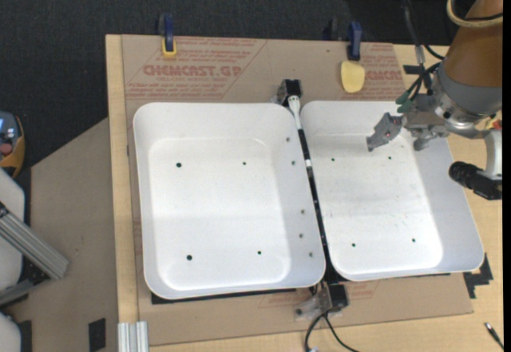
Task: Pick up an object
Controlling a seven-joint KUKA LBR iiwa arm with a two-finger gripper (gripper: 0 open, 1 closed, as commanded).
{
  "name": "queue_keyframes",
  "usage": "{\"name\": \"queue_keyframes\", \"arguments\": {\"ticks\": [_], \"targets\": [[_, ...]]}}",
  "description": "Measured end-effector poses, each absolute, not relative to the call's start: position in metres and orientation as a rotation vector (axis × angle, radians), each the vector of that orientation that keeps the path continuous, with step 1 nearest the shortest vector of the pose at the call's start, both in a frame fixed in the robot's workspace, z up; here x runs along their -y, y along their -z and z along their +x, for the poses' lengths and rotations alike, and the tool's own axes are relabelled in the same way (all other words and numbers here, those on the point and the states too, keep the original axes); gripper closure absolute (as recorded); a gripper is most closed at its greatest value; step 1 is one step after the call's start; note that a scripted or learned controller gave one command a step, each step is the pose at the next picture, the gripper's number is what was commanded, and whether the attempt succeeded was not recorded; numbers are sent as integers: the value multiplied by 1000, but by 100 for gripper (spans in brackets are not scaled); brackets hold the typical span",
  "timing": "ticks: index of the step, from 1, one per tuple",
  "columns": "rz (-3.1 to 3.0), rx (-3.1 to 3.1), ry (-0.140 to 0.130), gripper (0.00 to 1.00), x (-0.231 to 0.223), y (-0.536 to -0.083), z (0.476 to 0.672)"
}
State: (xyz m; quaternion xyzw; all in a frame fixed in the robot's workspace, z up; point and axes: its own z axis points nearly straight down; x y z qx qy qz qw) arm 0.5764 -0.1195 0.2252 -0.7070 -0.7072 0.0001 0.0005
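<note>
Gripper (399, 133) hangs over the far right part of the right bin (399, 263), on the arm (471, 63) reaching in from the right; two grey fingers (382, 133) show, nothing between them, but spread or pressed together cannot be told. Yellow object (352, 76) lies on the cardboard sheet (239, 63) just beyond that bin's far edge, beside a blue clamp (354, 37). Left bin (152, 207) sits alongside, edges touching.

**Cut off and unclear**

The arm (477, 39) runs off the right edge, its upper links unseen. The gripper (402, 132) is small and blurred. The right bin (375, 263) is partly covered by the wrist.
</note>
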Motion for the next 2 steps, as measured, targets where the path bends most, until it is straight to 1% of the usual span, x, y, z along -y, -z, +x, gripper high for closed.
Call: {"name": "queue_keyframes", "arguments": {"ticks": [1,2], "targets": [[-2234,2235,17,0,128,-443,552],[-2224,2228,3,100,127,-444,552]]}}
